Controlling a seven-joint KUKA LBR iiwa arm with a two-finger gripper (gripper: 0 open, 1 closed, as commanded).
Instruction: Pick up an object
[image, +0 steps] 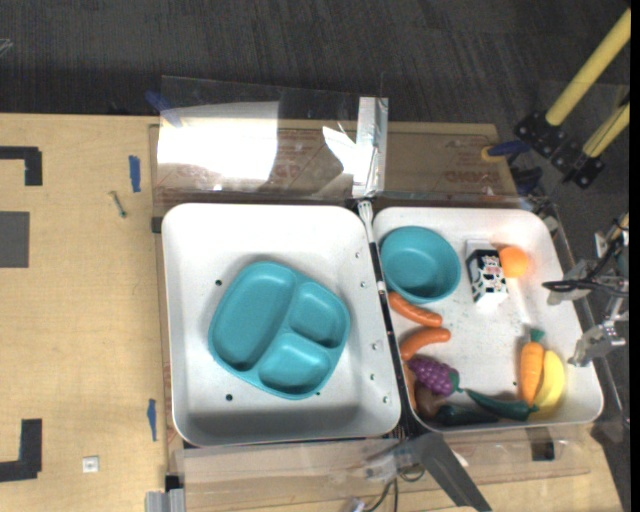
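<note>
The left bin (190, 400) holds a blue tray (280, 328). The right bin (575, 405) holds a bowl (418, 262), carrots (418, 325), grapes (434, 375) and a banana (550, 380).

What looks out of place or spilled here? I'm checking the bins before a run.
Nothing stands out. The divided plate lies flat in the left bin; the bowl sits upright among toy food in the right bin.

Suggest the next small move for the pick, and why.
Probably bring the arm in from the right, over the right bin, toward the orange. All the small items lie in that bin, and the orange sits at its far right beside the cow-print carton, with bare floor in front of it.
</note>
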